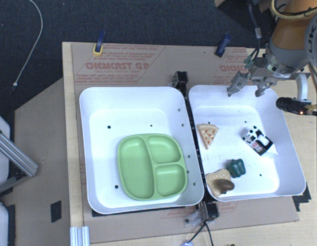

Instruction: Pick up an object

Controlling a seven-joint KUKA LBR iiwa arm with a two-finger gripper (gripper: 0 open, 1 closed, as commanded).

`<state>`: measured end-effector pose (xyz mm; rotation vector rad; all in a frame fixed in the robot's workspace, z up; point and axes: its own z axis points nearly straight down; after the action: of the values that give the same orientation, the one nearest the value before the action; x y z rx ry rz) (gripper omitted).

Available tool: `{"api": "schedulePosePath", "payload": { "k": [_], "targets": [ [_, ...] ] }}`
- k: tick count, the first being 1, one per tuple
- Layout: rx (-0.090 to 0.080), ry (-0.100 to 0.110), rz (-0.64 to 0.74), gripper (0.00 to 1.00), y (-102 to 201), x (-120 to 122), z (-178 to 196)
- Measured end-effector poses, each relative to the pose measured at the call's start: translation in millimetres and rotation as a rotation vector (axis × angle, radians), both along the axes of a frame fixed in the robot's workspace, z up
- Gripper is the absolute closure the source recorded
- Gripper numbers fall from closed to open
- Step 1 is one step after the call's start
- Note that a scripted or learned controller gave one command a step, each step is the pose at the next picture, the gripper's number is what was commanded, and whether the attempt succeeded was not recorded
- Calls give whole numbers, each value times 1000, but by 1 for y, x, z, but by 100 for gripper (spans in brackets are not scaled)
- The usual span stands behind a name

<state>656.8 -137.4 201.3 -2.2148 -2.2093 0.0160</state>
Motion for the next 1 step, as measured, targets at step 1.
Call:
{"api": "schedulePosePath", "payload": {
  "k": [1],
  "targets": [
    [-2, -16, 3, 0, 0, 3, 10]
  ]
}}
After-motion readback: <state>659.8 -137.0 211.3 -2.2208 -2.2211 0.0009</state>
